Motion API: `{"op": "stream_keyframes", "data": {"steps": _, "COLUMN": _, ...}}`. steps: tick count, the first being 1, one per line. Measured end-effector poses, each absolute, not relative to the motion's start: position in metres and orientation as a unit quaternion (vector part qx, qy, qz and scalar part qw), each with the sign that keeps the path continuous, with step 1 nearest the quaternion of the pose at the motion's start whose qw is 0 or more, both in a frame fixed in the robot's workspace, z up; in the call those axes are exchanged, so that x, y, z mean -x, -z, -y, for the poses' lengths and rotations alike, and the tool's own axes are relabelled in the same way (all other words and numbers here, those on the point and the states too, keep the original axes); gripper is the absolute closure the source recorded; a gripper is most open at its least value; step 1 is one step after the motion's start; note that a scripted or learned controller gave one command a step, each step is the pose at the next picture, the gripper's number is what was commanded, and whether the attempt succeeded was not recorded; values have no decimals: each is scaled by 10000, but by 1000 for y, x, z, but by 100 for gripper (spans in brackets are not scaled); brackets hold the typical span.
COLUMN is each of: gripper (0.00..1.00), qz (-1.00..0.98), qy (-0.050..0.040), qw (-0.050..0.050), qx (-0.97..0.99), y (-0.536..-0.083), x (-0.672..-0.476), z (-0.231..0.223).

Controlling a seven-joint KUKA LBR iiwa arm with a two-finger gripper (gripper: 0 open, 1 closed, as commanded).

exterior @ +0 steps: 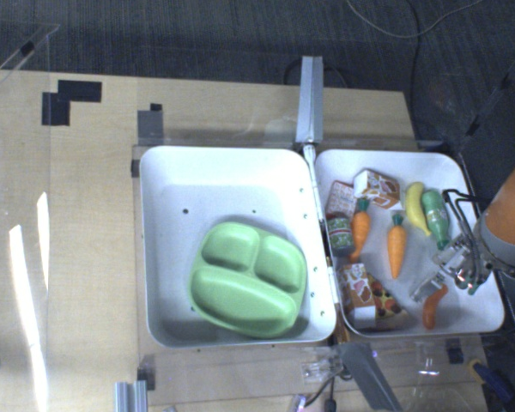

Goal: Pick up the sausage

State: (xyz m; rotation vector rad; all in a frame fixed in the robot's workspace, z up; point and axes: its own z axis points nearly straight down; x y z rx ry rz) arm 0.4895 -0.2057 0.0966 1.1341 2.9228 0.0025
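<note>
**Gripper low at the sausage, right bin**

Two white bins sit side by side on a wooden bench. The left bin (163,230) holds a green divided tray (249,279). The right bin (489,320) holds toy food. The arm (513,217) reaches in from the right, its gripper (442,283) down near the bin's front right corner.

The sausage (431,309), small and reddish-orange, lies just below the gripper, touching or nearly so. The view is too blurred to tell how the gripper is set, or whether it has the sausage.

The grasp looks to be in hand. Next, seemingly, a firm hold, then a straight lift.

Nearby lie a carrot (396,245), a banana (415,206) and printed packets (375,187); no writing is readable.
</note>
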Motion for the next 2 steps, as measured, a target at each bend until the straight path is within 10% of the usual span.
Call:
{"op": "stream_keyframes", "data": {"steps": 1, "gripper": 100, "qz": -9315, "qy": -21, "qw": 60, "qx": -3637, "y": -107, "x": -492, "z": 206}}
{"op": "stream_keyframes", "data": {"steps": 2, "gripper": 0, "qz": -9315, "qy": -20, "qw": 59, "qx": -3636, "y": -107, "x": -492, "z": 206}}
